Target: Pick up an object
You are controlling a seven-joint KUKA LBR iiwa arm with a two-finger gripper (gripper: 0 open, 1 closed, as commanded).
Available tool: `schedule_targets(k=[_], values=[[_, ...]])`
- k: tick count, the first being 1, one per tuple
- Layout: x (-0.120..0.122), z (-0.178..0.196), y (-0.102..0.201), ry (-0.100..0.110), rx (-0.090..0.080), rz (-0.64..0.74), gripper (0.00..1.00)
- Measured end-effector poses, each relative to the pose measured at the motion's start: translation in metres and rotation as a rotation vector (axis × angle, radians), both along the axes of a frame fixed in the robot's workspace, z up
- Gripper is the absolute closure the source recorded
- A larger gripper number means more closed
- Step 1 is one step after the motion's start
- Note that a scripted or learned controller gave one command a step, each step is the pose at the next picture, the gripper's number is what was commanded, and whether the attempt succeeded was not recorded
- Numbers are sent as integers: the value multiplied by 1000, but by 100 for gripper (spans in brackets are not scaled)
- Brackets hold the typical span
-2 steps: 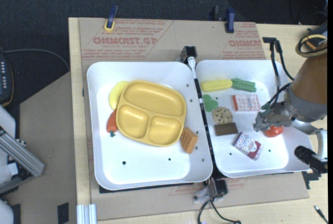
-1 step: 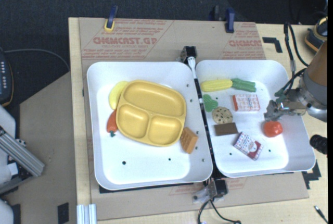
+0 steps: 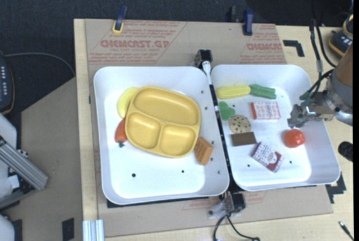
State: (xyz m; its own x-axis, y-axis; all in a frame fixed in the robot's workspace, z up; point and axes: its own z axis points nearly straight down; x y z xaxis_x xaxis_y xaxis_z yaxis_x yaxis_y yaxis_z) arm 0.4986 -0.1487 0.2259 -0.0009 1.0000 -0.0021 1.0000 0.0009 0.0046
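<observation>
At the right edge of the right bin (image 3: 320, 170) the gripper (image 3: 297, 117) hangs just above a red tomato (image 3: 293, 138) — not touching it. I cannot tell how the tool stands. Left of it lies a red-white box (image 3: 265, 110).

From my remote station, my arm (image 3: 343, 88) shows as a rounded grey metal body at the right edge, its surface smooth and faintly glossy. Thin dark cables (image 3: 317, 60) run along it in loose curves, and one loops off the wrist section. The wrist narrows into a paler grey block of angular metal parts, with darker recesses between them. My gripper (image 3: 296, 117) at its tip is a compact grey assembly, small and blocky, with short dull-metal pieces. Detail there is too fine for me to make out screws or markings.
</observation>
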Motion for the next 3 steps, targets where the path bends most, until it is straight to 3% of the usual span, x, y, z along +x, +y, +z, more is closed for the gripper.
schedule_targets(k=[2,3], values=[[32,12,110,1,3,6,100],[48,-9,157,5,3,4,100]])
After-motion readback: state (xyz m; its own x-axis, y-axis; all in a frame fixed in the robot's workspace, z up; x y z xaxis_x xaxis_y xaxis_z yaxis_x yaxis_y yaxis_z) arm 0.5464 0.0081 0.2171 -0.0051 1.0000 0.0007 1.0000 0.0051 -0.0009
